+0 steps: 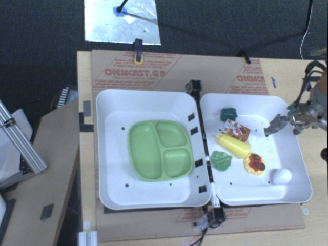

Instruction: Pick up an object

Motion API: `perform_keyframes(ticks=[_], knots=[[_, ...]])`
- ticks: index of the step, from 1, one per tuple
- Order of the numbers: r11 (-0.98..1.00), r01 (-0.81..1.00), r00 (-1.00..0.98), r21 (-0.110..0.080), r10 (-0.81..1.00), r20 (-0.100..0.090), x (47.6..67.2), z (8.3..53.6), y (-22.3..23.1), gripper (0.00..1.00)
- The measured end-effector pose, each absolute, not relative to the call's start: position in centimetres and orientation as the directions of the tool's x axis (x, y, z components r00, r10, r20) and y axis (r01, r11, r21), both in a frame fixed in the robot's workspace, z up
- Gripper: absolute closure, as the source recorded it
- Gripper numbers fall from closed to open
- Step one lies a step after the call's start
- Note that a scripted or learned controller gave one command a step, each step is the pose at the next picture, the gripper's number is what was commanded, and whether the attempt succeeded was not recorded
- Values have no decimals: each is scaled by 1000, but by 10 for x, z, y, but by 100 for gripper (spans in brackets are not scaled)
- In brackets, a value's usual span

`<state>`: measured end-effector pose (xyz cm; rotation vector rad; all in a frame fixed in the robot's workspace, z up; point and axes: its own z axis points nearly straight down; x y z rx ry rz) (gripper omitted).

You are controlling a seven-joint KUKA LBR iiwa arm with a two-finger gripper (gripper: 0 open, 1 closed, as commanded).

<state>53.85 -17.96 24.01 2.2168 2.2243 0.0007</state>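
The right bin (287,106) holds several small toys: a dark green block (228,114), a red and white packet (237,130), a yellow mustard bottle (233,144), a green leaf (221,160), a pizza slice (254,164) and a white egg (281,176). My gripper (279,123) hangs over the right side of this bin, to the right of the packet and above the pizza slice. Nothing shows between its fingers, and I cannot tell how far apart they stand.
The left bin (110,106) holds a green divided plate (158,149). A black hinge strip (201,137) runs between the two bins. Brown cardboard (154,68) lies under both. A metal frame (20,147) stands at the far left.
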Motion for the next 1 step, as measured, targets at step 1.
perform_keyframes(ticks=[1], knots=[[1, 1000, -1, -2, 1000, 1, 529, 188, -176, 0]])
